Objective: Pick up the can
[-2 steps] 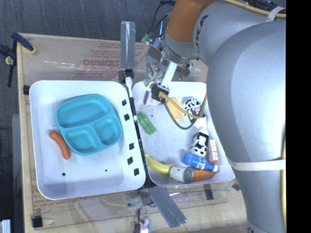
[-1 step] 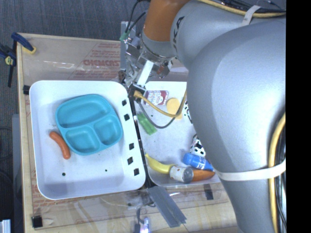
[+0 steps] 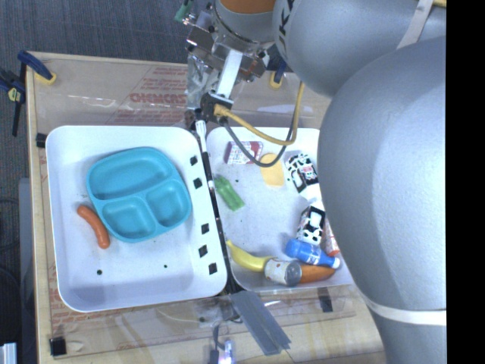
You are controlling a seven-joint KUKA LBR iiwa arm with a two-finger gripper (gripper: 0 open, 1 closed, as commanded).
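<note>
The can (image 3: 286,271) lies on its side near the front edge of the right bin (image 3: 261,203), between a banana (image 3: 247,257) and a carrot (image 3: 317,274), while the gripper (image 3: 198,116), its opening impossible to tell, hovers above the bins' far junction.

Your arm (image 3: 379,127) reaches in from the right, its grey bulk low and close to the camera, orange band up top, the gripper (image 3: 203,112) pointing down beyond the wrist.
</note>
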